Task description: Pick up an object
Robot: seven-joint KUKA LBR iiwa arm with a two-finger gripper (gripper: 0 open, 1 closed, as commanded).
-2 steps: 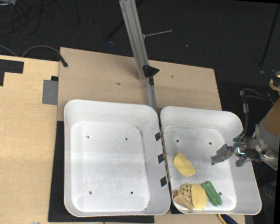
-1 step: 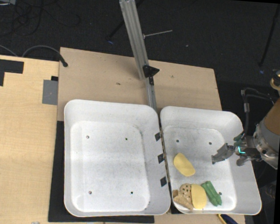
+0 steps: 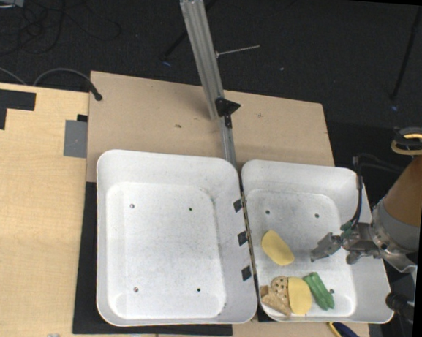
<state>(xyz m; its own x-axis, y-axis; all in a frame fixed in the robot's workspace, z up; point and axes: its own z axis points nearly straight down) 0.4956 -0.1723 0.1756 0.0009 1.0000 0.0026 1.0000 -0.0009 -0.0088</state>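
I see the gripper (image 3: 330, 249) low over the right bin (image 3: 298, 180), reaching in from the right. Its fingers are dark and small in this view; I cannot tell whether they are spread or closed, and nothing shows between them.

Items sit in the bin's near half. A smooth yellow oval (image 3: 277, 248) lies left of the gripper, near but apart, long axis slanting from upper left to lower right. A green piece (image 3: 319, 290), elongated and glossy, slants the same way. Beside it lies a second yellow piece (image 3: 300, 296), roughly upright in view, touching a tan, spotted piece (image 3: 279, 291).

The left bin (image 3: 164, 237) is white, shallow, speckled.
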